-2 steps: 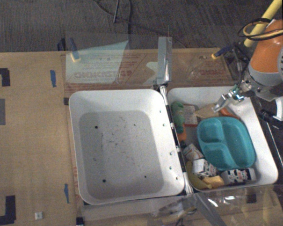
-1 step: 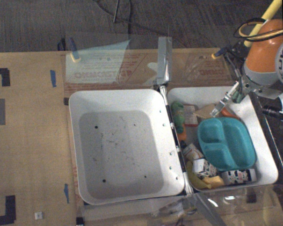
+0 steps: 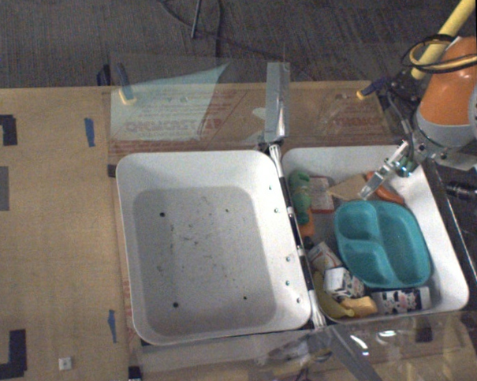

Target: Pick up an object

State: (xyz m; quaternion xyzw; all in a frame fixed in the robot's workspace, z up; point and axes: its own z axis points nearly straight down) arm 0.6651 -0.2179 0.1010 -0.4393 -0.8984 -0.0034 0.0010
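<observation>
No single object is marked out for picking; the candidates all lie crowded in the right-hand shallow white bin (image 3: 451, 275). Largest is a teal plastic divided tray (image 3: 381, 244), lying flat and covering much of the bin floor, so whatever sits beneath it is hidden. Along its left side lean a green and orange bottle-like item (image 3: 302, 195), a small printed carton (image 3: 324, 257) and a yellow banana-shaped toy (image 3: 338, 304); a white printed tube (image 3: 397, 300) lies against the near wall. A tan card-like piece (image 3: 345, 189) and an orange object (image 3: 388, 193) sit at the tray's far edge, partly overlapped and hard to identify.

The gripper (image 3: 374, 188) slants down from the right over that far edge, probably aiming there. Whether it is open or closed I cannot tell. The grey arm with its orange band (image 3: 447, 90) is cut off at the frame edge. The left-hand shallow white bin (image 3: 130, 230) holds only specks.
</observation>
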